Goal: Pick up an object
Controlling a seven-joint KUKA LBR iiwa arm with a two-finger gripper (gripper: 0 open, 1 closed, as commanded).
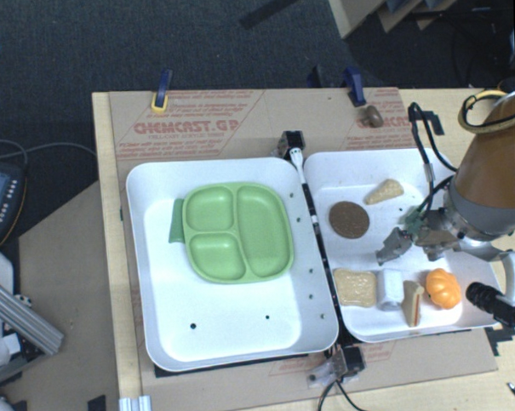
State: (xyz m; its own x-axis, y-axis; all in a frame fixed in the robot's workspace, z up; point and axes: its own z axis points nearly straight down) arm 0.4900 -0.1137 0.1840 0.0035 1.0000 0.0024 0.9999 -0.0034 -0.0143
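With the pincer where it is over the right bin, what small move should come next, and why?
Probably a short move down and toward the bin's near edge. The pincer hangs over bare floor of the right bin, with nothing between its fingers, between the brown disc and the pale square piece just below, which looks the nearest flat target.

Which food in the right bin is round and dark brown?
The flat brown disc like a cookie, lying toward the bin's left side. The other foods are pale tan or orange, and none is a flat circle.

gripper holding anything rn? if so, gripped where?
Nothing held. The gripper hovers over bare floor of the right bin, between the brown disc and the orange.
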